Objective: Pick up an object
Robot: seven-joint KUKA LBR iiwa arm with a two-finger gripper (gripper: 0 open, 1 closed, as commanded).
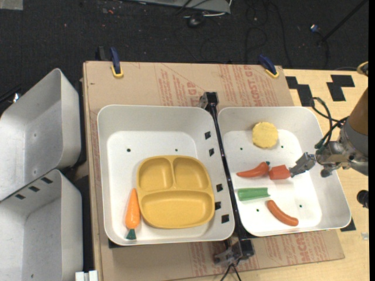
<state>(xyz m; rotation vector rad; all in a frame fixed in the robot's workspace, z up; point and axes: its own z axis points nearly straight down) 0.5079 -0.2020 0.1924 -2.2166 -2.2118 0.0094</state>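
The right bin (pixel 304 117) holds several small toys. A round yellow piece (pixel 265 134) lies at its back. A red chili (pixel 253 171) lies mid-bin, touching a small red block (pixel 279 172). Below them are a green bar (pixel 253 194) and an orange-red sausage (pixel 282 212). My gripper (pixel 301 164) reaches in from the right, low over the bin floor, its tip just right of the red block. I see nothing held in it.
The left bin (pixel 117 124) holds a yellow divided plate (pixel 175 191) and an orange carrot (pixel 133 211) along the plate's left side. Two more white bins (pixel 41 127) stand off the bench at the far left. Cables run beside my wrist at the right.
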